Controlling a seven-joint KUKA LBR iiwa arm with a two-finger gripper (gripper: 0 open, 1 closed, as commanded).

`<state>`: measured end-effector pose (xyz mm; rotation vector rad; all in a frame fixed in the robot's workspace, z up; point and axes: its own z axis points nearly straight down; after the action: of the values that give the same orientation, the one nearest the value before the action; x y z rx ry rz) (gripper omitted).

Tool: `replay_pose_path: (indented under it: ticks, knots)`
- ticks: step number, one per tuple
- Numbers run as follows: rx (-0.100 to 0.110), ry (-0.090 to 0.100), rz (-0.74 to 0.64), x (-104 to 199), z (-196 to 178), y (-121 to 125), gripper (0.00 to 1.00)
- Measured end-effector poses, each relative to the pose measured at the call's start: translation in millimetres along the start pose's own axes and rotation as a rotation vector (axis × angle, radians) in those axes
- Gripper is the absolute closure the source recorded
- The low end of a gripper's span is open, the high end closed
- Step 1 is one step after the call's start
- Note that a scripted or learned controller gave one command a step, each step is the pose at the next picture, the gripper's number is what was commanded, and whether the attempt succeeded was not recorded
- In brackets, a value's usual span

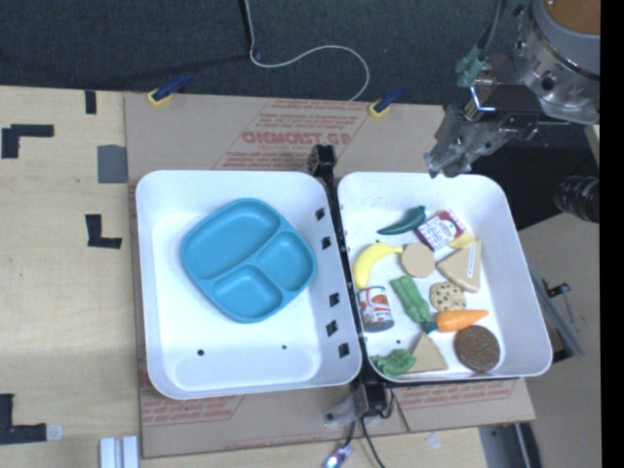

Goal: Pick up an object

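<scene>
Toys crowd the right bin (507,222): banana (373,259), carrot (458,319), cookie (477,348). I hang my claw (450,159) above that bin's far rim, gripping nothing; spread or pressed, I cannot tell.

A single fixed camera looks down from above the surface (58,261) at a slant, so the far edge with dark carpet lies along the top of the frame and the near edge along the bottom. It stands far enough back to take in both white bins whole, the left bin (156,261) and the right bin (517,261), side by side at the middle of the frame, with the cardboard sheet (292,130) under them. The arm (565,37) enters at the upper right corner, cropped by the frame's edge.
</scene>
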<state>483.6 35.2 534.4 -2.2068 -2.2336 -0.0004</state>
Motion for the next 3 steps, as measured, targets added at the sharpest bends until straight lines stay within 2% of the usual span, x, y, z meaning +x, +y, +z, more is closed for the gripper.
replay_pose_path:
  ticks: [1,2,3]
  knots:
    - [0.0,0.0,0.001,78,0,1,1.0]
    - [0.0,-0.001,0.007,111,0,1,1.0]
    - [0.0,-0.001,0.006,160,0,2,1.0]
